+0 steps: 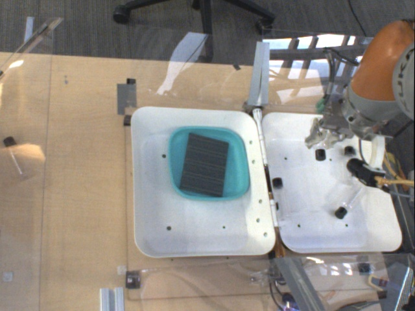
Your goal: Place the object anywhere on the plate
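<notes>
A dark grey ribbed block (pixel 205 164) lies flat on the teal plate (pixel 240 173), which sits in the left white bin (pixel 152 225). The block covers the middle of the plate, tilted slightly. My gripper (pixel 334 152) hangs over the upper part of the right bin (pixel 305 232), well to the right of the plate. Its two dark fingertips (pixel 320 154) stand apart with nothing between them, so it is open.
A small black piece on a pale stem (pixel 341 211) lies in the right bin, below the gripper. A metal divider post (pixel 259 76) rises behind the gap between the bins. An office chair base (pixel 201 5) stands on the floor beyond the bench.
</notes>
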`<state>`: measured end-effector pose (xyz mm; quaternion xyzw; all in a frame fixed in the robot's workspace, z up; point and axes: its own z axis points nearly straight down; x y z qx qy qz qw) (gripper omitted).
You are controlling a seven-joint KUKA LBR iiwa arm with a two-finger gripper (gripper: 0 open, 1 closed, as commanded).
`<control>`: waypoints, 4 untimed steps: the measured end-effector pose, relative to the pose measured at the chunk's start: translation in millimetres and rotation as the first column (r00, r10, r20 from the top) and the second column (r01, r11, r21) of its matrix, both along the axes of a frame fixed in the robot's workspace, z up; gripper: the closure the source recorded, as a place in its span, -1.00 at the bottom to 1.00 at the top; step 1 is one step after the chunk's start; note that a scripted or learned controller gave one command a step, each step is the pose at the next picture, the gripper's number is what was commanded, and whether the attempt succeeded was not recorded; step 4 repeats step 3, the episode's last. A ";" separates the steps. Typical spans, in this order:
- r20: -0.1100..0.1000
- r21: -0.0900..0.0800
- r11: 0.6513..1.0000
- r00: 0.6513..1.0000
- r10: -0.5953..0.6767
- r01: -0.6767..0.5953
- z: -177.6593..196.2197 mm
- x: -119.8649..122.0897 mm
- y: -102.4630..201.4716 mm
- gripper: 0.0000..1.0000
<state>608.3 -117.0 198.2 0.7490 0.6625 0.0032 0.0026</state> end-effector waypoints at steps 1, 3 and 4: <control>-0.005 -0.001 0.988 0.988 0.156 -0.156 -1.7 -30.7 48.1 1.00; -0.003 -0.001 0.965 0.965 0.263 -0.263 -1.1 -33.5 133.7 -1.00; -0.003 -0.001 0.965 0.965 0.263 -0.263 -1.1 -33.5 133.7 -1.00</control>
